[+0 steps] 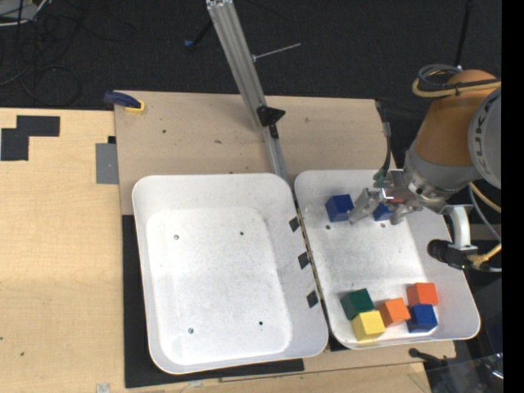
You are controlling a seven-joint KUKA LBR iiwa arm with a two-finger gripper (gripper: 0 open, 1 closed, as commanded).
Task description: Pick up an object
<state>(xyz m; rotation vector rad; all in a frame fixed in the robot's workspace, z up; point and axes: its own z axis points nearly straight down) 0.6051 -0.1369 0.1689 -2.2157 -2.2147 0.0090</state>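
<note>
Even overhead light, bright white bins (221, 188), dark surround, slightly soft, perhaps grainy.

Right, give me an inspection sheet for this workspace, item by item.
Surface: wooden bench bearing left bin and right bin.
Job's things: blue cube and a second blue block by the gripper; green, yellow, orange, red and blue cubes clustered at the near corner.
Clutter: nothing seen.
Grippers: gripper low over the right bin.
Cables: loops beyond the bench.
Surroundings: slanted aluminium rail.
</note>
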